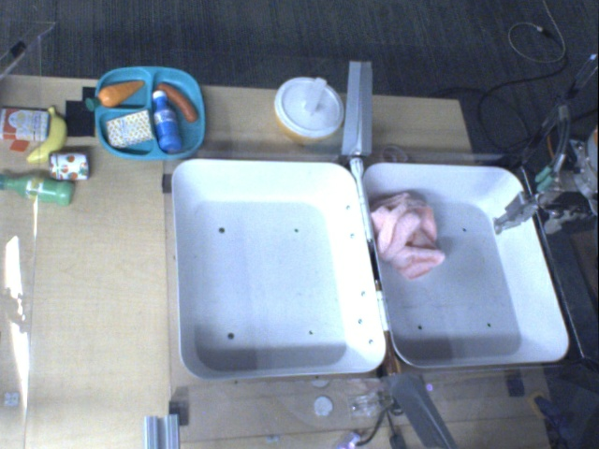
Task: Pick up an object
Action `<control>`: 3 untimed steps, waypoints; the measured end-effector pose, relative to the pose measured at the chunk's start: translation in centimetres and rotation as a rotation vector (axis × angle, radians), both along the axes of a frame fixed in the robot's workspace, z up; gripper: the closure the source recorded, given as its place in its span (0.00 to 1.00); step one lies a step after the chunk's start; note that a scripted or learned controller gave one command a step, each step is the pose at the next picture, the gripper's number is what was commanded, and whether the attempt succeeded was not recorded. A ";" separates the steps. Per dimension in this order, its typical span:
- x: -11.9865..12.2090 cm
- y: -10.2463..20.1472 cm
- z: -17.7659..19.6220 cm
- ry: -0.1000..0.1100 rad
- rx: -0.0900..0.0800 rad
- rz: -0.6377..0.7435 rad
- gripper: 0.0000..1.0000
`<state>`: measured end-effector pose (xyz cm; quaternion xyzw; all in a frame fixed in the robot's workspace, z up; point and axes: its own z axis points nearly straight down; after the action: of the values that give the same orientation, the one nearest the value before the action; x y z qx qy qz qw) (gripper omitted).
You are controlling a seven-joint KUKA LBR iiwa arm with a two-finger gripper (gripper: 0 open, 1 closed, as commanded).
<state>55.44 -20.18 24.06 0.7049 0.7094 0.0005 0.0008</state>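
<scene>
Right bin (524,340): one pink crumpled cloth (406,233), lying near the bin's left wall, in its upper half. Left bin (271,344): shallow, white, beside the right bin, a narrow divider between them. Tool (517,211): at the right bin's right rim, well apart from the cloth; whether it is open or closed cannot be told. Bench (84,297): blue divided tray (192,101) with toy food at upper left; banana (51,137), small can (69,166) and green bottle (37,189) beside it; lidded yellow cup (310,108) above the bins.
</scene>
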 end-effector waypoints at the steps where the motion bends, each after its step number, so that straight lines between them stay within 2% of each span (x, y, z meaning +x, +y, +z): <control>1: 0.9 5.0 -14.3 -0.003 0.000 0.055 0.00; 2: -0.8 5.9 -12.5 0.001 0.001 0.158 0.00; 3: 4.9 10.3 -15.0 -0.012 -0.002 0.126 0.00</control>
<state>60.39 -9.93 9.02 0.6587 0.7523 0.0042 0.0059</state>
